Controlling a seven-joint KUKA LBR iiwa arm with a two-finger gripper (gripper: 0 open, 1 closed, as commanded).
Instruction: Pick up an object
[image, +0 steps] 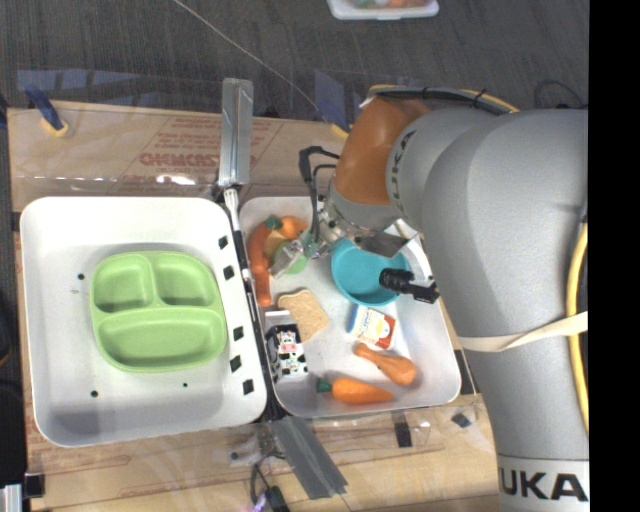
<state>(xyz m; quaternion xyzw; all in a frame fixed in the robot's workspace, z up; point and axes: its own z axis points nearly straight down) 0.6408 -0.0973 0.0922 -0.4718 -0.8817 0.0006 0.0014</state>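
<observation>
The left bin (60, 330) holds a green divided plate (157, 307); the right bin (440, 372), where my gripper (300, 250) reaches in, holds a blue bowl (362, 275), a slice of bread (306, 312) below-left of it, a small carton (372, 326) under it and two carrots (358, 391) nearer the front wall. My gripper sits just left of the bowl over an orange and green toy vegetable (268, 245); I cannot tell its state. Both bins rest on a wooden bench (120, 140) with dark carpet (120, 40) behind.

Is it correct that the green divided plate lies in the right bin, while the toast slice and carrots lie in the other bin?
Not quite. The camera view shows the green divided plate in the left bin; the toast slice and carrots lie in the right bin.
</observation>
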